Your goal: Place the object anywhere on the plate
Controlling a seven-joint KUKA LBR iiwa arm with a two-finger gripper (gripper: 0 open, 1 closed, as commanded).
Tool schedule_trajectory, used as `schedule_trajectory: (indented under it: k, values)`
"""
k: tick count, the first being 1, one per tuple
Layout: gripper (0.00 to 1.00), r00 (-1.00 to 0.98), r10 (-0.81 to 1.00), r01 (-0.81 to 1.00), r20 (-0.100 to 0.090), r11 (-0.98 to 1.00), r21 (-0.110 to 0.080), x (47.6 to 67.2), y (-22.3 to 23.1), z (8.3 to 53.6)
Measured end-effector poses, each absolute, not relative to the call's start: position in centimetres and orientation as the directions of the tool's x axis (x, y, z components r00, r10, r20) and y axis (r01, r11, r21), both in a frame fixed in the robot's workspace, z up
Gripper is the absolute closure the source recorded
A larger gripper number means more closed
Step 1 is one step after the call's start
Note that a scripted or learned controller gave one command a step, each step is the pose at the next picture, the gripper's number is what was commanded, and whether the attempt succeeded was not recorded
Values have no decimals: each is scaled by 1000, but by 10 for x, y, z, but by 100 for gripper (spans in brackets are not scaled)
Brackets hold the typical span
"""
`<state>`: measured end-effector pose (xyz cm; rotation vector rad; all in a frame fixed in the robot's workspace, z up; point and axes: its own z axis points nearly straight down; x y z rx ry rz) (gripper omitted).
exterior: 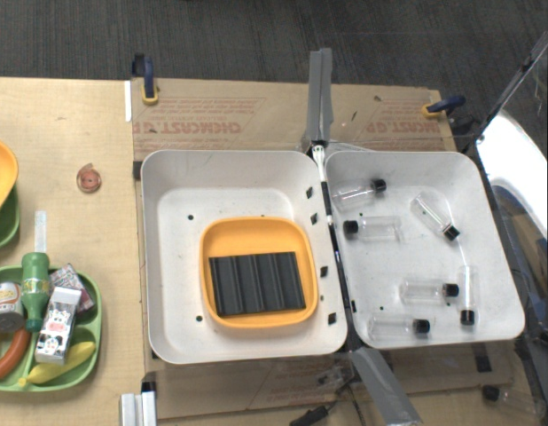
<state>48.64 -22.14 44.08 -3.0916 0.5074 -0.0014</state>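
Lying in the right bin (487, 238) are six clear vials with black caps, loosely scattered. One vial (363, 187) sits at the far left of that bin, and a second (371, 229) lies just nearer, close to the wall shared with the left bin. A third (434, 213) lies slanted towards the middle. A fourth (426, 289) lies near the right side, with a fifth (466, 295) standing along the right wall just beside it. The sixth (398, 327) rests against the near rim.

Whether the gripper is open or closed cannot be told from this view, nor how the vials lie relative to it.

The orange plate (256, 233) sits in the middle of the left bin (168, 238), carrying a dark ribbed insert (256, 284) that covers most of its near half. White bin floor shows all around the plate, widest on the far and left sides. The two bins touch along their inner walls, over cardboard (221, 118) on the desk (61, 114). Well to the left, a green tray (88, 349) holds toy food and a small bottle.
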Motion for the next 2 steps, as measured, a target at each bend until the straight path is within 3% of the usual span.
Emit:
schedule_trajectory:
  k: [2]
  values:
    - [0, 979, -203, -203, 3, -979, -11, 485, -221, 442]
